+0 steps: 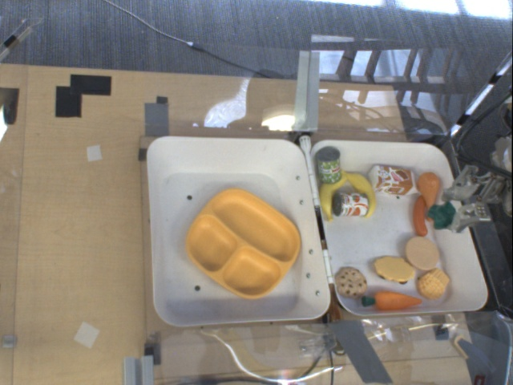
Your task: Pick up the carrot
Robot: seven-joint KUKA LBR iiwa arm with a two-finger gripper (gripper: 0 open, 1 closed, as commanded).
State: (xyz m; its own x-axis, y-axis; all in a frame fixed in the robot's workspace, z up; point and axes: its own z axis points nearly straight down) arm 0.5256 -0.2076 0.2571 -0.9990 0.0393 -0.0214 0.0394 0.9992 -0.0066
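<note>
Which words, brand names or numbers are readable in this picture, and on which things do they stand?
No text is readable here.
Green can: label printed, too small to read.
Second can, lying on the banana: red and white label, blurred.
Carton: red and white print, blurred.
Yellow plate, both bins and the bench: no lettering visible.

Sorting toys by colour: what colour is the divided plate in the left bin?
Yellow-orange all over; the camera view shows the divided plate plainly.
</note>
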